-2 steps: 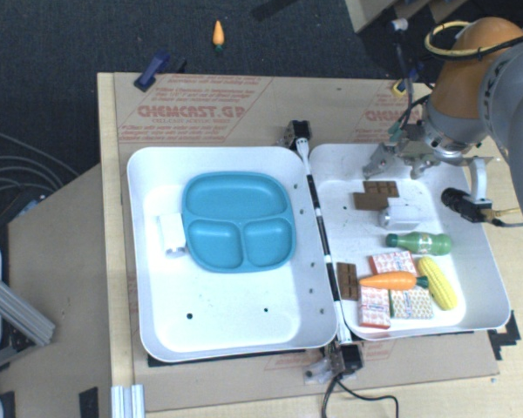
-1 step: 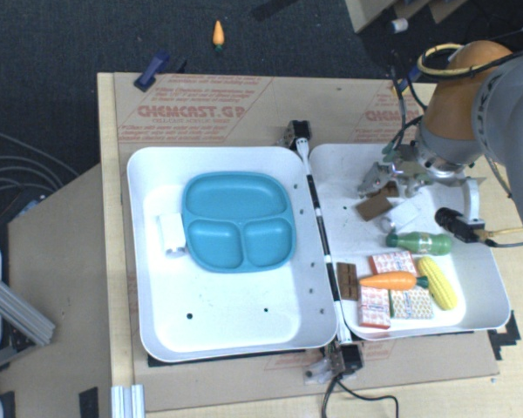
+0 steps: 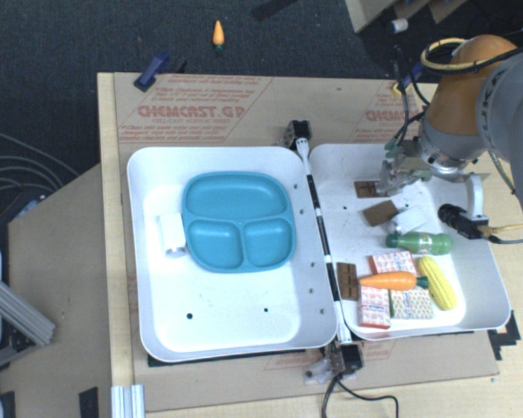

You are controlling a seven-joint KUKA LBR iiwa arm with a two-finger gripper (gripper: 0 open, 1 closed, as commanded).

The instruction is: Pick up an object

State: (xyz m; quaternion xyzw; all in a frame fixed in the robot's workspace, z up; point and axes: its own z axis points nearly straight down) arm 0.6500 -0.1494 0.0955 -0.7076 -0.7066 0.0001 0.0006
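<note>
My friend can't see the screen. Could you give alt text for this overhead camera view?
A grey robot arm reaches from the right over the right white bin, which holds toy food: a carrot, corn and a green bottle. The left white bin holds a blue divided tray.

Gripper [image 3: 399,174]: finger state indeterminate, fingertips merging with clutter beneath the wrist. Arm [image 3: 492,85] cut off by the right edge. Green bottle [image 3: 423,244], just below the gripper: near end partly covered by white material. Small packets [image 3: 392,301] further below: printing too small to read.
</note>
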